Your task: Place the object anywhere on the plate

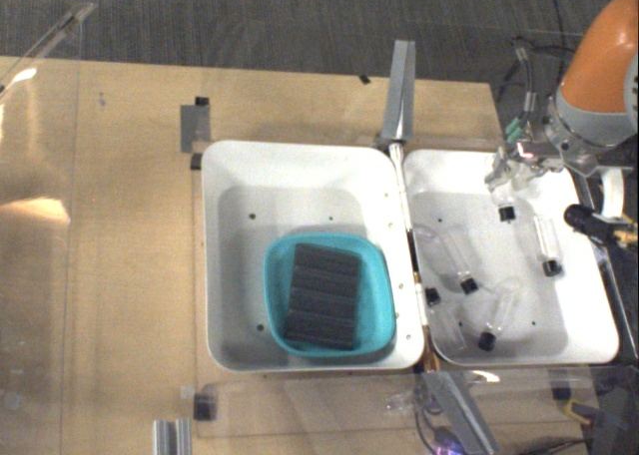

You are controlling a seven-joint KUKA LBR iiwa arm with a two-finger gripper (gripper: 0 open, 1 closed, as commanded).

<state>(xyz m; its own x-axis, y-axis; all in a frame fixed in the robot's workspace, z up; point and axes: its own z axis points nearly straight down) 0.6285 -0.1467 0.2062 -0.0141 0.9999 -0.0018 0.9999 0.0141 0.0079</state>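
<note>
While I am hovering over the right bin, my fingers' state is unclear. Aiming squarely at one clear vial before crossing to the teal plate.

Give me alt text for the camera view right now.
A dark ridged block lies on a teal plate in the left white bin. The right bin holds several clear vials with black caps, with the arm's end effector at its top edge.

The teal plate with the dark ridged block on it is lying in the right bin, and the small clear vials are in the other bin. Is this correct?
Not quite. The camera view shows the teal plate, with the dark ridged block on it, in the left bin, not the right one. The small clear vials lie in the right bin.
</note>
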